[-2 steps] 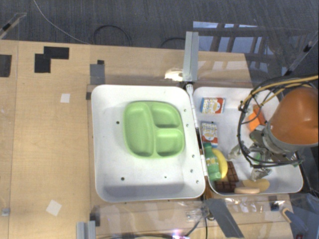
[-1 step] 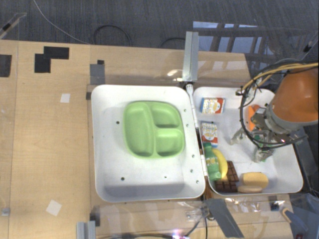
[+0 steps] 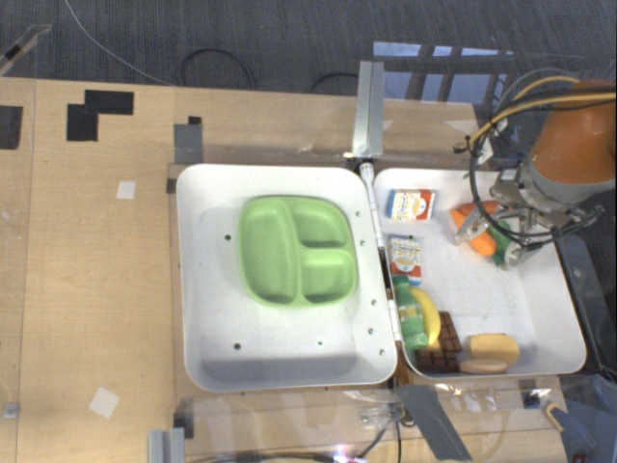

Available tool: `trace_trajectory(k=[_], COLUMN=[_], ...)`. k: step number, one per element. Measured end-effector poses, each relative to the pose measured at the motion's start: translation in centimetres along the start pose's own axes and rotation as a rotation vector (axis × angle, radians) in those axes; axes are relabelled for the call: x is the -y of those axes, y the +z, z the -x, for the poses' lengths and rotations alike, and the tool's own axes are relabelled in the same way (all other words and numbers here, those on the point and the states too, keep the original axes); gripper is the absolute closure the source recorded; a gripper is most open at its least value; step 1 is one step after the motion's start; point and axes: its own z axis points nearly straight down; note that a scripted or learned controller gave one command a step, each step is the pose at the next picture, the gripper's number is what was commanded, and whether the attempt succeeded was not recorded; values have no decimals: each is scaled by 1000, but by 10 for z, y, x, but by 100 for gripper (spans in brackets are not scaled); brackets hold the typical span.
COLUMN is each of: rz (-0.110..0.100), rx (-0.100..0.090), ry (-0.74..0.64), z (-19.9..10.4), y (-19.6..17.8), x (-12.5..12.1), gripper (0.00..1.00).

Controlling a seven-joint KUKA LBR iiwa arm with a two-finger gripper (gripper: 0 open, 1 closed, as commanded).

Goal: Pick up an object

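The right bin (image 3: pixel 540 307) holds several toy foods. An orange carrot with a green top (image 3: pixel 476 231) lies at its upper middle. My gripper (image 3: pixel 507 228) reaches in from the right and hangs right over the carrot's green end, hiding part of it. A small red and white box (image 3: pixel 410 204) sits at the bin's top left, with a printed packet (image 3: pixel 405 257) below it. A yellow banana (image 3: pixel 427 313) and a green item (image 3: pixel 413 324) lie by the left wall. A brown chocolate bar (image 3: pixel 439 352) and a tan bread roll (image 3: pixel 494 347) rest at the front.
The left bin (image 3: pixel 207 258) carries a green divided plate (image 3: pixel 294 250) in its middle. A metal post (image 3: pixel 369 104) stands behind the gap between the bins. Cables loop above the gripper near the orange wrist band (image 3: pixel 576 143).
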Motion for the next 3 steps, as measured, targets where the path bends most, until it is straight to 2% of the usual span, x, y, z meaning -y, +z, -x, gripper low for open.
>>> trace_trajectory(k=[1,2,3], rz=[2,-6,0], rx=[2,-6,0], ry=[-27,142,122], z=[48,58,71], y=[0,-2,0], x=[-49,-62,-32], gripper=[0,0,0])
